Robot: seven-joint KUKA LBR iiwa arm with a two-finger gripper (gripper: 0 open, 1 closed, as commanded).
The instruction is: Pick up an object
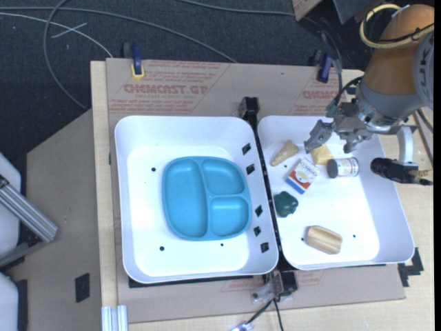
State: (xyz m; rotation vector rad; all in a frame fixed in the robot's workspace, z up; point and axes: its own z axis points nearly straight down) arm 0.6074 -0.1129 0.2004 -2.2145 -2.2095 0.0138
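My gripper (333, 141) hovers over the back of the right bin (386, 212), its two fingers spread open with nothing held between them. Just below it lies a small yellow block (322, 155). A white bottle with a red label (344, 167) lies on its side to the right of that block. A pale tan wedge (284, 153) sits to the left, and a small red, white and blue box (302, 174) is in front of the block. Nearer the front are a dark green lump (284, 203) and a tan bread roll (323, 239).
The left bin (134, 185) holds a blue divided plate (206, 197). A black divider with clips (262, 185) runs between the bins. Blue clamps (137, 59) hold the board at the back corners. The right bin's front right floor is bare.
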